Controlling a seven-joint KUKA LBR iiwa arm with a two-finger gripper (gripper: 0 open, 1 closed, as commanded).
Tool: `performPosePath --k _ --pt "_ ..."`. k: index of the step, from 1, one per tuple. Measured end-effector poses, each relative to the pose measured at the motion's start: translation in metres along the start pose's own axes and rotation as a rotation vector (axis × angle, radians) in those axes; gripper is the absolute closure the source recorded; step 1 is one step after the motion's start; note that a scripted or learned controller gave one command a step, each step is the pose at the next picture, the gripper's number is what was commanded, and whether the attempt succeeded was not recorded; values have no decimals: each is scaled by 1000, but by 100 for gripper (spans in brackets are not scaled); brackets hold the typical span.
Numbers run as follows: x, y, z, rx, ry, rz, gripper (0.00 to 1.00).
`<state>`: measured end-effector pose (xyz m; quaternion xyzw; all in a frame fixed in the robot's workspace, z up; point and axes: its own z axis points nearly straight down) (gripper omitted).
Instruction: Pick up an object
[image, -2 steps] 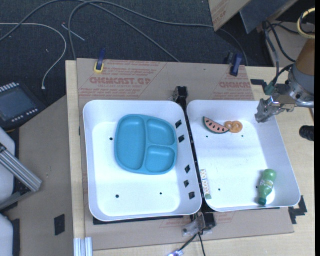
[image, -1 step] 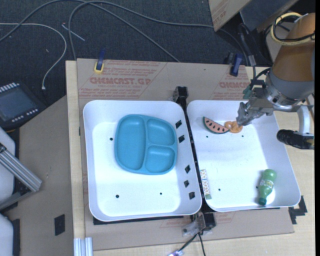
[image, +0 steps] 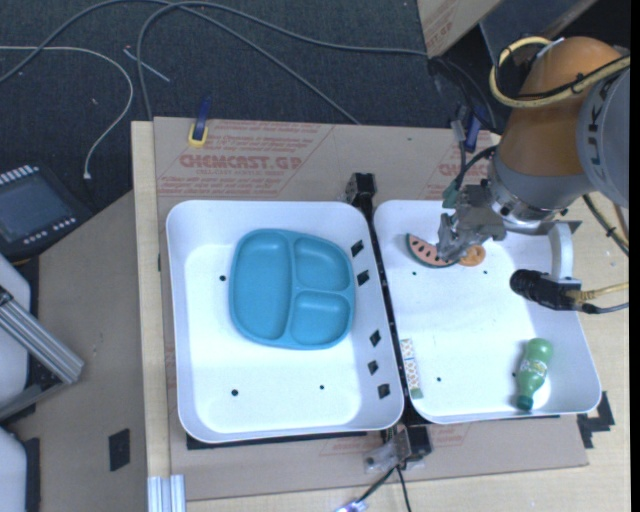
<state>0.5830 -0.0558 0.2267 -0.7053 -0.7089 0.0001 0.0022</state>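
Observation:
My gripper (image: 458, 246) hangs low over the far part of the right bin (image: 480, 345), right at a watermelon slice (image: 424, 252) with a red face and dark rind. The slice lies on the bin floor just left of the gripper, with an orange piece (image: 473, 257) on the gripper's right. The gripper body covers the spot where they meet. A green bottle (image: 533, 372) lies near the front right corner of the same bin. A blue divided plate (image: 291, 288) rests in the left bin (image: 200, 380).
The arm with its orange band (image: 555, 95) reaches in from the upper right over the right bin's far edge. A black cable fitting (image: 545, 287) juts over the right bin's right side. Black clips (image: 371, 270) line the divider between the bins.

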Motion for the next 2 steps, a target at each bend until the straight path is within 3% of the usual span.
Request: performPosePath --k 2 --pt "116 -14 -14 -3 0 -2 100"
